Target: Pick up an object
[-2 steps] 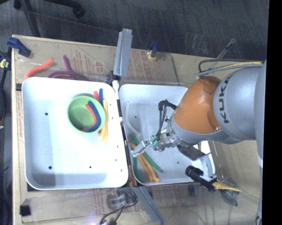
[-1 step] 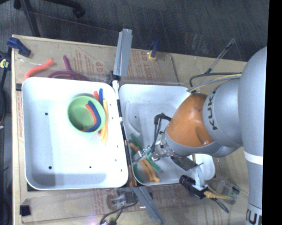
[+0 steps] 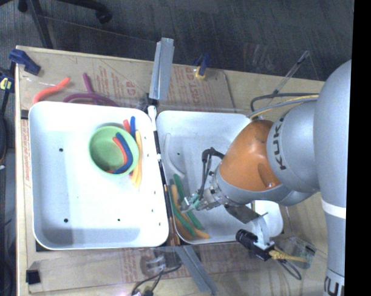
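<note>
At the lower left corner of the right bin (image 3: 235, 119) we log the claw (image 3: 193, 202), lowered among a cluster of slim sticks (image 3: 186, 220), green and orange, lying against the bin's left wall. Whether the claw is spread or pressed together we cannot tell; its tip is small, dark and mixed with the sticks, and we see nothing clearly pinched in it.

Handling, as we judge it: the sticks look light, thin and somewhat flexible, with a smooth skin that may slip. They lie packed side by side and partly overlapping, so one is best taken across its narrow width near mid-length, away from the wall.

In the left bin (image 3: 49, 212), centre-upper part, sits a green bowl (image 3: 109, 149) with red, blue and yellow sticks (image 3: 132, 150) draped in and over its right rim.

Hard to make out: the arm's orange band (image 3: 249, 162) and grey body cover much of the right bin's floor at centre right of the frame. The lower ends of the sticks blur into the bin's corner, so their count is uncertain. The worktop (image 3: 103, 75) beyond carries loose cables.
</note>
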